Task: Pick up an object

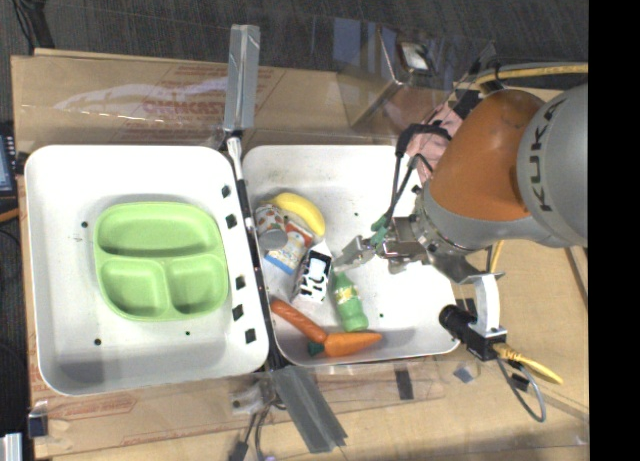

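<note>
At the frame's centre-right, the gripper hangs low in the right bin, its jaws slightly parted and holding nothing — just above a green bottle. Nearby lie a banana, two carrots and a small carton; the left bin holds a green tray.

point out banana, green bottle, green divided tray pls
banana [301,212]: camera view, right bin, middle of its yellow curve.
green bottle [348,305]: camera view, right bin, on its body below the label.
green divided tray [160,260]: camera view, left bin, on the ridge between its compartments.
</note>
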Available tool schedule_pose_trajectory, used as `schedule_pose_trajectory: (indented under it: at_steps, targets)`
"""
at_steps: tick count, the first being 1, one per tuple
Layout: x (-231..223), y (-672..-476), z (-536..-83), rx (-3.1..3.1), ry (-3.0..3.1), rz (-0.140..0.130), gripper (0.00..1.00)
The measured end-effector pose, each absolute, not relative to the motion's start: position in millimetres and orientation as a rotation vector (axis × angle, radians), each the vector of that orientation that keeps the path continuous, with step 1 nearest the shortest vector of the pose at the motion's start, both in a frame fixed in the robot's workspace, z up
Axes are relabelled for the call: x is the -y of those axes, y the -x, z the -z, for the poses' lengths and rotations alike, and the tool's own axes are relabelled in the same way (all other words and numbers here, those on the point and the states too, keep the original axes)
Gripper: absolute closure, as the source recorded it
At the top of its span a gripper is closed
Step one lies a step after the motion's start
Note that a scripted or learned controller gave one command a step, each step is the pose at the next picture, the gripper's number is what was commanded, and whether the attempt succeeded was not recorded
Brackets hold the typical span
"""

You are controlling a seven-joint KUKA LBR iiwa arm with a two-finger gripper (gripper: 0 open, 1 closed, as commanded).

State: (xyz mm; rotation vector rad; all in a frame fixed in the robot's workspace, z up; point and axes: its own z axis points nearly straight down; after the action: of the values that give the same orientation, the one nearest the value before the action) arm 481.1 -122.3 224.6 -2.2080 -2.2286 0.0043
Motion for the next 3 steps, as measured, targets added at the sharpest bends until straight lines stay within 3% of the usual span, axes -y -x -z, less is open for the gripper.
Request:
schedule_pose_trajectory:
  at_steps: [1, 2, 3]
  targets:
    - [122, -482.1, -234, 2.236, 2.198, -0.008, 1.00]
    - [147, -483.3, -290, 2.999, 0.949, -0.001, 1.00]
    - [147, -485.1, -301, 3.004, 0.939, -0.003, 1.00]
